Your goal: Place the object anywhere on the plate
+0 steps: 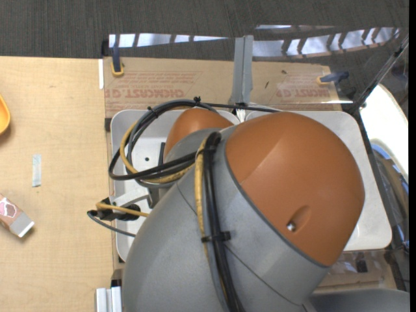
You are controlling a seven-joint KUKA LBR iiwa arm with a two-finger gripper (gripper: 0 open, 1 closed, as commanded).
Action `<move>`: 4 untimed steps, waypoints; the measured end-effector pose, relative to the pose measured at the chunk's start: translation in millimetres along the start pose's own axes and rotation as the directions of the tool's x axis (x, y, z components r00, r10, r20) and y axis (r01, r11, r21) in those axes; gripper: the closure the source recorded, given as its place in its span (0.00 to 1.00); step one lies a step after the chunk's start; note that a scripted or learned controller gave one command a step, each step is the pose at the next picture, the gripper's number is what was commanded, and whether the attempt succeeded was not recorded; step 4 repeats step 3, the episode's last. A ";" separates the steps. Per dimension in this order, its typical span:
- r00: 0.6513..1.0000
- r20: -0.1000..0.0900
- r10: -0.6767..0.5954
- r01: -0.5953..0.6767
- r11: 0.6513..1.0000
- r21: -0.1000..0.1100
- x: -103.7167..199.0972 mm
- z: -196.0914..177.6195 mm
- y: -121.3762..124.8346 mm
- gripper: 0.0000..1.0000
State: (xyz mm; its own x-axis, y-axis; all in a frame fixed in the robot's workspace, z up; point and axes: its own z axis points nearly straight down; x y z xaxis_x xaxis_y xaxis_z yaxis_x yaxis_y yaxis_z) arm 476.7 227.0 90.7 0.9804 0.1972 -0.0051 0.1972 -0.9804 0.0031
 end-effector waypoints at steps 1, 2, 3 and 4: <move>1.000 0.000 -0.002 0.002 1.000 -0.001 -0.1 0.2 -0.2 1.00; 1.000 0.000 0.000 0.000 1.000 0.000 -0.6 0.2 2.7 1.00; 1.000 -0.001 -0.003 0.003 1.000 0.000 0.2 -0.1 0.5 1.00; 1.000 -0.001 -0.003 0.003 1.000 0.000 0.2 -0.1 0.5 1.00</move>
